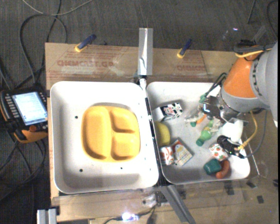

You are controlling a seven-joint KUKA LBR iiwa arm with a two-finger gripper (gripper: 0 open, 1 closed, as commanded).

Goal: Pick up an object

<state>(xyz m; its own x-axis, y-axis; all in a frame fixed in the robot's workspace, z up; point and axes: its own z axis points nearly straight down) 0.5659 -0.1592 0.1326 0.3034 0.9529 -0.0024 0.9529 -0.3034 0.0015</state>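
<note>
The jaws' state cannot be told; they hang over a small green bottle (204, 136) lying tilted in the right bin (196, 171).

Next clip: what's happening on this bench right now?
The grey arm with the orange band reaches from the right over the right white bin, its gripper low among small toys: a green bottle, a yellow round fruit, a black-and-white box. Nothing is visibly gripped. The left white bin holds a yellow divided tray.
</note>
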